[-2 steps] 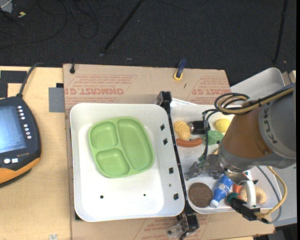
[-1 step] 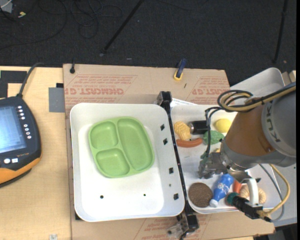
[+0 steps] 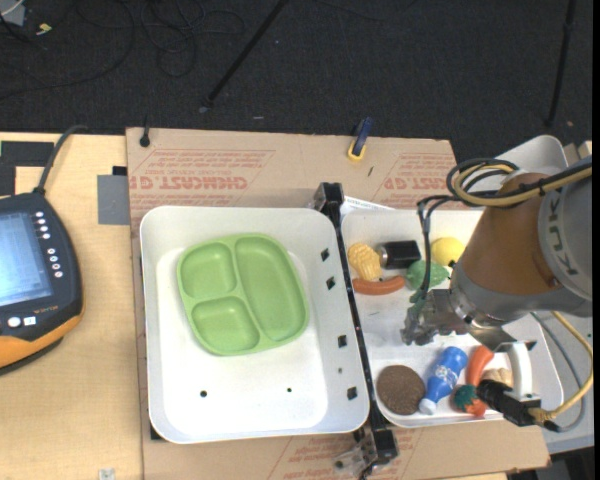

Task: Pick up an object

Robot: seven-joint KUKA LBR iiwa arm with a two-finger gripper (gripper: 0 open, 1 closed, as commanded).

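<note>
Far left of the pincer (image 3: 417,330), a green divided plate (image 3: 243,293) lies in the left bin (image 3: 170,388). Nearer, up-left of the pincer in the right bin (image 3: 550,368), sit a yellow corn piece (image 3: 364,260) and a red sausage (image 3: 378,287). Below the pincer lie a brown disc (image 3: 401,388) and a blue bottle (image 3: 444,372). Whether the pincer is open or closed cannot be told.

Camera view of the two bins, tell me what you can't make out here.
- Gripper: small and dark in the camera view; open or shut unclear.
- Right bin: far side covered by the arm.
- Yellow ball: partly behind the arm.
- Black object: too small to identify.
</note>
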